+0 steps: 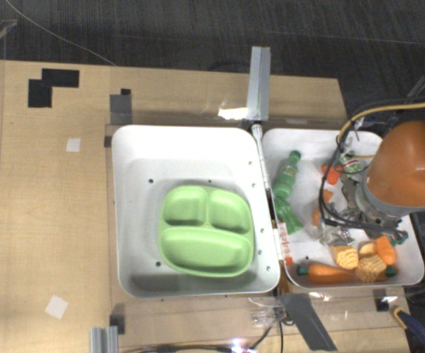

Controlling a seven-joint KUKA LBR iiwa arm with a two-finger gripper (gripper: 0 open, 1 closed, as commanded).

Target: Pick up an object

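Observation:
My gripper (339, 235) reaches down into the right bin (304, 144), under the orange band of the arm (411, 164). Right at its tip lie small yellow-tan pieces (345, 257) and a waffle-like piece (370, 268). An orange carrot (330, 273) lies along the bin's front wall, and another orange piece (386, 250) sits at the right. A green bottle (285, 190) lies lengthwise at the bin's left side. The arm hides the gripper's tips and part of the bin behind it.
The left bin (135, 153) holds a green sectioned plate (205, 230) near its middle. A metal post (259, 83) stands behind the wall between the bins. Cables (359, 116) loop above the wrist. Wooden bench surface surrounds the bins.

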